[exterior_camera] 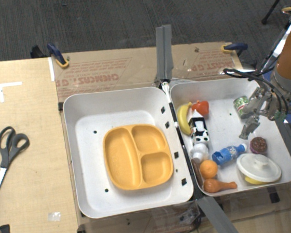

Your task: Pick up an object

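Camera view showed scissors (6, 150) on the surface at left, a yellow divided plate (138, 155) in the left bin (81, 147), and a banana (183, 118), orange (208, 168) and blue bottle (228, 154) in the right bin (220, 86). The gripper (257, 112) hovered at right, gripping a green crumpled can (242, 105).

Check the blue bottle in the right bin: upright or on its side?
On its side. The blue bottle lies flat on the floor of the right bin, its white cap end pointing toward the brown round object.
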{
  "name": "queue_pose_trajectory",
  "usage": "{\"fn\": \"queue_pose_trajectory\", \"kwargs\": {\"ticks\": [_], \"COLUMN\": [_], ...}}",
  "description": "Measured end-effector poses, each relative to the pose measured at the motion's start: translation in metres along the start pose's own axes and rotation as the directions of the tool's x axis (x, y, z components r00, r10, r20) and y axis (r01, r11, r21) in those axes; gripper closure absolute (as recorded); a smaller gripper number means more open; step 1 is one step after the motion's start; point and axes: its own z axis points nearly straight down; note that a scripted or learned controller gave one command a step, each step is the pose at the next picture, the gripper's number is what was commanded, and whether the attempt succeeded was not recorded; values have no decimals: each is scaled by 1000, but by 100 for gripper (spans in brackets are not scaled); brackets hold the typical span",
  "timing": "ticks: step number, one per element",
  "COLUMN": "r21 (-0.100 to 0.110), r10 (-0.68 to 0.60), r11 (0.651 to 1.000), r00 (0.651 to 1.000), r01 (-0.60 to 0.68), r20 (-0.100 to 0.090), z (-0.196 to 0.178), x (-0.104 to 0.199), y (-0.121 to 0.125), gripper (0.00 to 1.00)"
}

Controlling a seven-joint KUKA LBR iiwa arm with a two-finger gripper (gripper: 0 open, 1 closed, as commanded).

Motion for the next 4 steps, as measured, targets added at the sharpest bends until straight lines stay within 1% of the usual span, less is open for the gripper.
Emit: {"fn": "queue_pose_trajectory", "kwargs": {"ticks": [1,2,3,4], "r21": [-1,-1,3,-1], "r10": [214,438,731,773], "r11": [977,899,682,634], "r00": [977,899,682,634], "r01": [-214,-438,-731,-773], "r20": [-1,0,-1,0], "z": [97,97,98,97], "x": [58,41,49,22], "y": [33,63,59,78], "gripper": [0,0,0,0]}}
